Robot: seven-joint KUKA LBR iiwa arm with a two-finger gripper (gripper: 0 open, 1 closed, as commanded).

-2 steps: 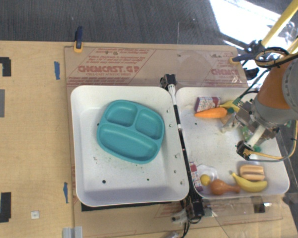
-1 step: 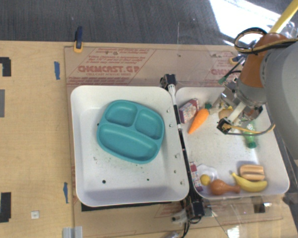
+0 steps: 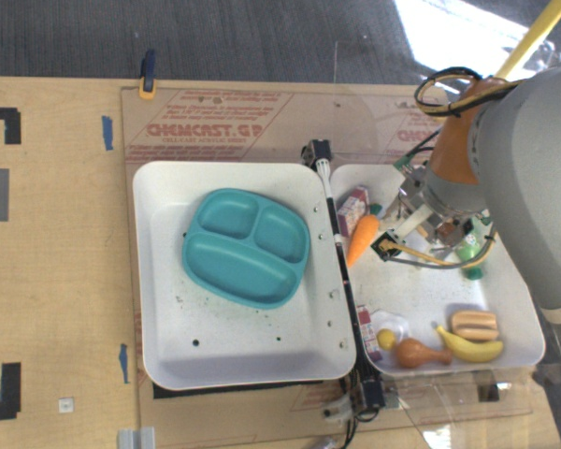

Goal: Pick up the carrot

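Lit brightly and evenly from above. Threw a glaring white patch on the dark floor [image 3: 458, 21] at the upper right. Cast only soft shadows along the white bins' [image 3: 159, 279] rims. Blurred the arm [image 3: 528, 166] nearest the lens; slightly soft, grainy overall.

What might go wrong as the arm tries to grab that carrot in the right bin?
The carrot lies tight against the right bin's left wall, so a finger may strike the wall instead of sliding beside it. A small purple carton sits right next to the carrot, and the gripper could catch or nudge it instead. Loose yellow cables hang under the wrist and might drag across nearby items, such as the green object.
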